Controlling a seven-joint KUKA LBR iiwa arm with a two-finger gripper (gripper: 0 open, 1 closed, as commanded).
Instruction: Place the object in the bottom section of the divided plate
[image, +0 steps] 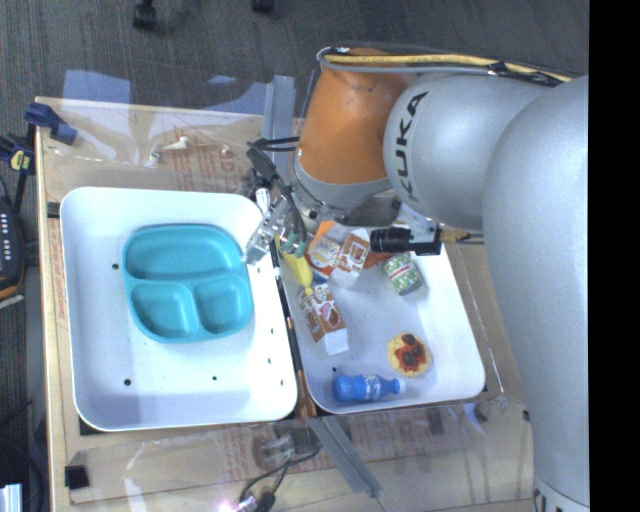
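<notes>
Hovering at the right bin's (470, 345) top-left corner, the gripper (262, 235), its state unreadable, should first secure something before crossing to the blue divided plate (187, 281).

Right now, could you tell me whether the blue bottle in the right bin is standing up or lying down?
Lying down. The blue bottle rests on its side along the near wall of the right bin, its length running across the view.

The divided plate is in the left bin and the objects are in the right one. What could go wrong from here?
1. The gripper is low at the wall between the bins, near the banana and the cartons; it might strike the wall or pick the wrong item.
2. The divided plate lies loose in the left bin, so a rough placement could shift it.
</notes>
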